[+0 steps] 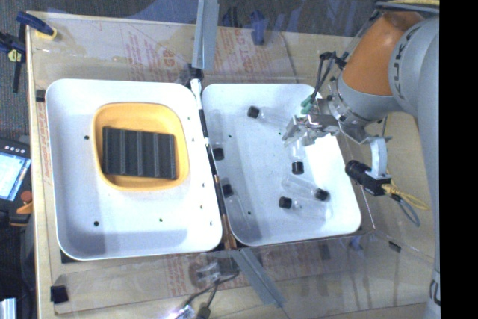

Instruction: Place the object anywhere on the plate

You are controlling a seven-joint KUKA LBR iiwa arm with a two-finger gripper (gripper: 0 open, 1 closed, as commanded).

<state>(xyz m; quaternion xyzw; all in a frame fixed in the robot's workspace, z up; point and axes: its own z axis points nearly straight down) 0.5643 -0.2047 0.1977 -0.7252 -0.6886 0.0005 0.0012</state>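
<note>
Several small clear vials with black caps are scattered in the right bin (340,217), under and around the end effector (308,125), which hangs over that bin's upper right part. Whether its tips are spread or pressed together cannot be told; they are lost among glare and clear plastic, and nothing can be seen pinched between them.

The vial directly below the end effector (297,168) is taken here as the likeliest object of the task, though this is only a judgement. Its black cap is seen just beneath the tool; its clear body is too faint for its long axis to be read. Beyond it, further from the tool, a pair of vials (302,194) lies near the bin's lower right, each roughly crosswise to the other, caps pointing outward. One more capped vial (261,114) rests to the far side of the tool, towards the bin divider, its long axis lying roughly level, cap away from the end effector.

These vials are judged light, stiff and slippery, round enough to roll off when nudged. A hold across the body near the cap, square to the long axis, is judged the safest.

The yellow plate (140,114), bearing a dark ribbed insert (140,153), sits in the left bin (67,220), well apart from the end effector.
</note>
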